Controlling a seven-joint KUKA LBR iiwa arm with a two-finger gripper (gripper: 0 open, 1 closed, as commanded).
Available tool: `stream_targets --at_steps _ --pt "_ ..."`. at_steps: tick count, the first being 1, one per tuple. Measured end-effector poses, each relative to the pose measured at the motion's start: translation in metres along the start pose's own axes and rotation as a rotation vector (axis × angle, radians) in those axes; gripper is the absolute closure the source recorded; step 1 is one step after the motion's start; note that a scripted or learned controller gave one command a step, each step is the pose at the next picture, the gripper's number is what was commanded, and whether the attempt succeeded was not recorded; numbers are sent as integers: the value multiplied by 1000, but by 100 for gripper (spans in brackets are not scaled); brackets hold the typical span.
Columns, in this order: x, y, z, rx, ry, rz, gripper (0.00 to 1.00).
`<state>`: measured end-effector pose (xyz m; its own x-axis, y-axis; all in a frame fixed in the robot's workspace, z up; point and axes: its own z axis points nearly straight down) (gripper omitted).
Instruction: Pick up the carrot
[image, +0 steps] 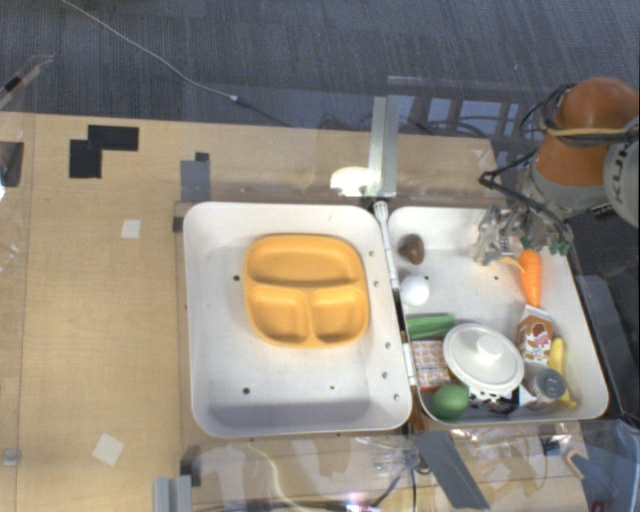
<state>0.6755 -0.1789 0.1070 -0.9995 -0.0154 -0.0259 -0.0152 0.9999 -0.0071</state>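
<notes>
While my gripper (503, 238) hovers at the upper right of the frame, I cannot tell its state; the carrot (531, 275) lies just beside it in the right bin (590, 370).

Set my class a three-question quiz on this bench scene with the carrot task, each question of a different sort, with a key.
1. True or false: the carrot lies in the left bin.
2. Which thing lies in the left bin? A) yellow divided tray B) white lidded bowl C) lime
3. Fill in: the gripper is just above the carrot's ____ end.

Key: 1 false, it lies in the right bin; 2 A; 3 top (green).
</notes>
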Motion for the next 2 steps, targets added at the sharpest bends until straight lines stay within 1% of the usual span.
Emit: stream_targets --at_steps 1,2 --pt "3 0 2 -2 14 -1 0" --pt "6 -26 18 -7 26 -11 0"
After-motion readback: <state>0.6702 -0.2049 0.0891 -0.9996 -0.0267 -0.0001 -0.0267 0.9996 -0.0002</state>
